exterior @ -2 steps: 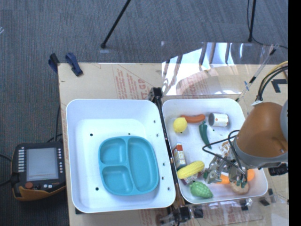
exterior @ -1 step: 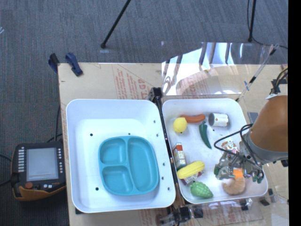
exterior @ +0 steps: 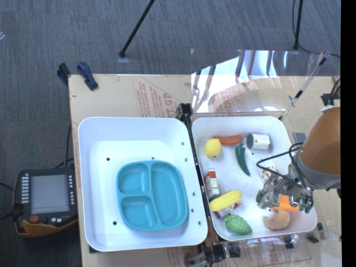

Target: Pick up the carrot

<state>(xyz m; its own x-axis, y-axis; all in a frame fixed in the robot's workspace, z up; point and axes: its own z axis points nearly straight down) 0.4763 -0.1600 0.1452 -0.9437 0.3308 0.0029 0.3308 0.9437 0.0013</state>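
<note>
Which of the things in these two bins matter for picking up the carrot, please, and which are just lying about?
Belonging to the job:
carrot, an orange piece at the gripper
right bin that holds it

Just lying about:
lemon
green chilli
corn cob
can
blue divided plate in the left bin

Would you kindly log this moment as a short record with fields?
left bin: holds a blue divided tray
right bin: lemon, green pepper, corn, can, other toy foods
carrot: orange piece at the end effector
end effector: low in the right bin's near right corner
grasp: cannot be judged
</note>
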